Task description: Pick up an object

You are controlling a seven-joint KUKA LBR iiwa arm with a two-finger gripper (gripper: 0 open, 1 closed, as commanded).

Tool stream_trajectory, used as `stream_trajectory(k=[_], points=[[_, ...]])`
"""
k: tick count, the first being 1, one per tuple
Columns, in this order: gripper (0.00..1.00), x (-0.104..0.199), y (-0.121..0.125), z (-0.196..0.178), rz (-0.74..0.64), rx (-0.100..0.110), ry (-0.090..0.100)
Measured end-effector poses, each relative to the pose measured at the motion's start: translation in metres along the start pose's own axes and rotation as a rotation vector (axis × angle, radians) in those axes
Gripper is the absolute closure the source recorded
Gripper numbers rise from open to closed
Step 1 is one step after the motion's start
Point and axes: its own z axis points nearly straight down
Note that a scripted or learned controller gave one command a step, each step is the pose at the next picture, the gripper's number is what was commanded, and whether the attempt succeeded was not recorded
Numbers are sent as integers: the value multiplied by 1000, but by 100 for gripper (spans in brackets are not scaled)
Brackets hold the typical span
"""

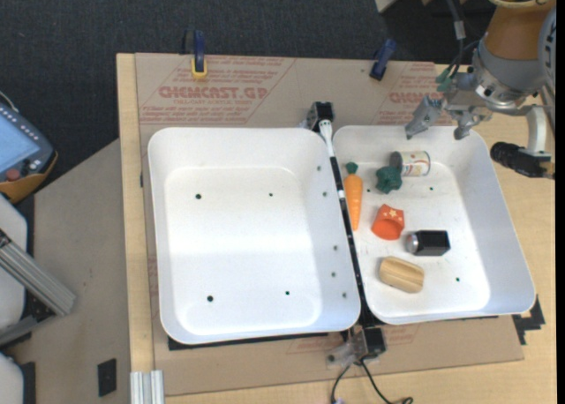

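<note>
1. Nearest the camera, a cable and a small black clamp sit at the front edge of the table, where two shallow white bins meet.
2. The right bin holds six small things: a tan wooden block, a black box, an orange-red cup, a toy carrot, a dark green figure and a small white jar.
3. The left bin lies just beside it, sharing a dividing rim.
4. The end effector hovers over the right bin's far rim, its fingers spread apart with nothing between them.
5. The jar lies nearest below it. It looks light, stiff and smooth, likely to roll; gripping across its body seems best.
6. The table is brown printed board; dark floor lies beyond.
</note>
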Motion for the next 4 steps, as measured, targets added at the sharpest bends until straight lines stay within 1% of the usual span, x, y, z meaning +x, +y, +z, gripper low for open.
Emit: stream_trajectory(k=[1, 2, 4], points=[[0, 110, 0, 20, -10, 3, 6], [0, 102, 0, 19, -1, 2, 0], [0, 102, 0, 19, 0, 2, 0]])
